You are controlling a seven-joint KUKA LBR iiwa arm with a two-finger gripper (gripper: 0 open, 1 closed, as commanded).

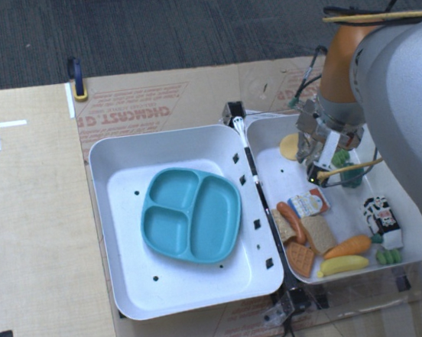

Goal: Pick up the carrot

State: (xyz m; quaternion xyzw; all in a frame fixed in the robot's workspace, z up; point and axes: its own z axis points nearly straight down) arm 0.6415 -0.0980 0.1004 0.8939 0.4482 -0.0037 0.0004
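- Gripper point(320, 163) hovers over the right bin's point(356, 272) far end; jaw state cannot be told.
- Carrot point(348, 247) lies near the front edge, beside a banana point(344, 264).

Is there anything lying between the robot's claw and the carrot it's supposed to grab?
Yes. The end effector hovers at the far end of the right bin; the carrot lies near its front edge. Between them sit a small carton and a slice of bread. From above, nothing covers the carrot.
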